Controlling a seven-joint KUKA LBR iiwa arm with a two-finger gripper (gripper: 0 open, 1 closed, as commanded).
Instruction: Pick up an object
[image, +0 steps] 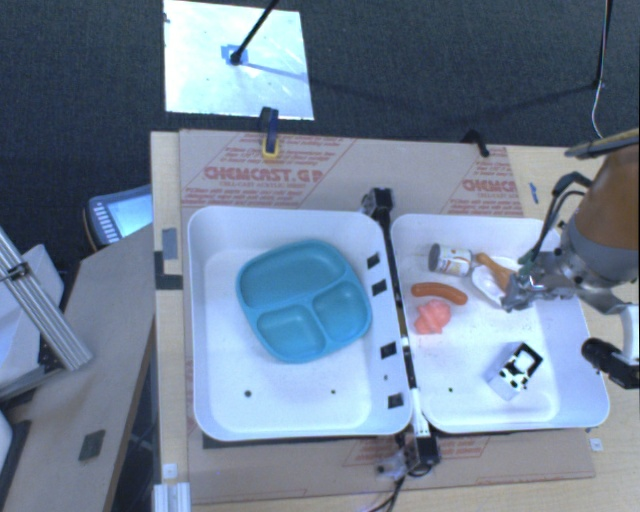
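Objects to choose from: all lie in the right bin (560, 410), with the blue divided plate (303, 311) alone in the left bin (215, 400).
Sausage (439, 292): orange-red, just right of the bin divider (392, 300); I judge it light, smooth and apt to roll, best pinched across its middle.
Pink lump (433, 317): touching or just below the sausage; looks soft and light, so I would close on its widest part.
Small jar (451, 261): lies on its side above the sausage; probably stiff and slippery, to be taken across the body. Its label is too small to read.
Black-and-white block (515, 369): well below the sausage and to its right; stiff with flat faces, the easiest hold in my judgement.
White spoon-like piece (487, 283): right of the sausage, beside a tan stick (494, 268); thin and low, hard to get under.
My pincer (517, 296): low over the bin, right of the sausage near the white piece; I cannot tell its state.
Writing: CHEMCAST GP in red on the sheet (270, 172) covering the bench (165, 300), above the plate.
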